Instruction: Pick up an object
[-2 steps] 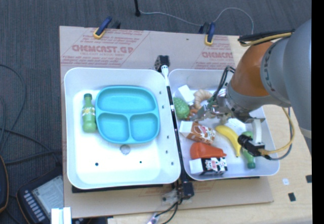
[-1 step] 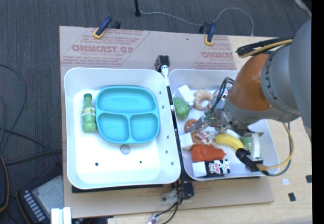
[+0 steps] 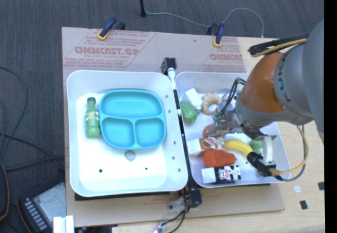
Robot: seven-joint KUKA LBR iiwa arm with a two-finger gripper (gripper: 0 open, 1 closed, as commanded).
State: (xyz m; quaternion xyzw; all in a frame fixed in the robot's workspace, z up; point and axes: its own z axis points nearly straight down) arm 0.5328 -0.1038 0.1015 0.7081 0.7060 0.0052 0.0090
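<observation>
Looking down, you've got the left white bin [image 3: 79, 174] w/ a blue three-compartment plastic tray [image 3: 131, 119] and a green bottle [image 3: 92, 117] just beside it. Right white bin [image 3: 281, 155] holds a yellow banana [image 3: 238, 147], red-orange toy [image 3: 218, 159], green leafy piece [image 3: 188, 112], white carton [image 3: 222, 174]. Gripper [image 3: 224, 124] sits low among them; can't tell its state.

A brown board [image 3: 126, 50] bears two white bins [image 3: 79, 174] [image 3: 281, 148], side by side.
</observation>
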